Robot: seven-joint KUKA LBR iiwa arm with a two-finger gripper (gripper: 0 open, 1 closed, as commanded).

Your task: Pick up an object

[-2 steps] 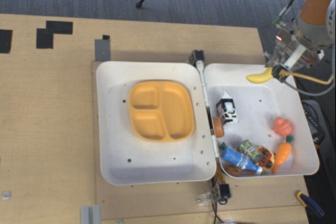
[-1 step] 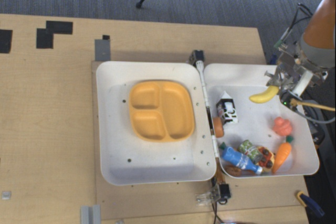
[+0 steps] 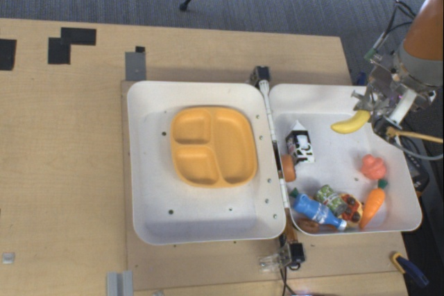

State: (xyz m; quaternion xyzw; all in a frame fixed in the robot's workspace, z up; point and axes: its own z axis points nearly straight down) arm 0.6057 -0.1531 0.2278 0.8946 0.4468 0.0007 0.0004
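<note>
Blue bottle [image 3: 316,211] sits lowest; we log fingers [image 3: 368,105] touching the curved yellow banana [image 3: 350,123], their spread we cannot tell.

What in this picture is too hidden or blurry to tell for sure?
- End effector: small and cluttered with cables; whether it grips the banana is unclear.
- Arm: cut off by the right edge.
- Pile by the blue bottle: overlapping, blurred.
- Orange item: half hidden by the bin wall.
</note>
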